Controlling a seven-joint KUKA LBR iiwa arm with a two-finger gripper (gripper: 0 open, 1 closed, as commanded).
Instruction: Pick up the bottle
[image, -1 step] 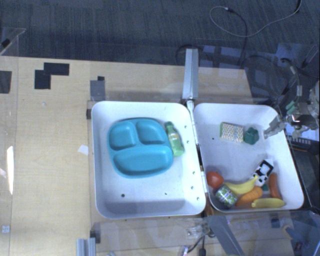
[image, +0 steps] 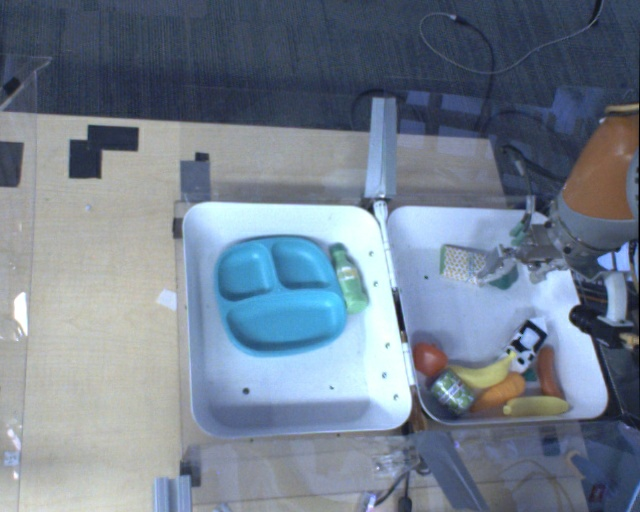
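We see the claw (image: 497, 268) low over the upper part of the right bin (image: 590, 330), its fingers spread apart with nothing between them; just to its left lies a small grey-green speckled sponge (image: 458, 262); behind the claw the grey arm with its orange band (image: 603, 180) reaches in from the right. Along that bin's near edge we find a tomato (image: 430, 358), a green can (image: 452, 392), a banana (image: 483, 373), a carrot (image: 499, 394) and a black-and-white toy (image: 527, 342). The bottle (image: 349, 279), pale green, lies in the left bin (image: 205, 330), touching the right edge of a blue divided plate (image: 278, 295), well apart from the claw.
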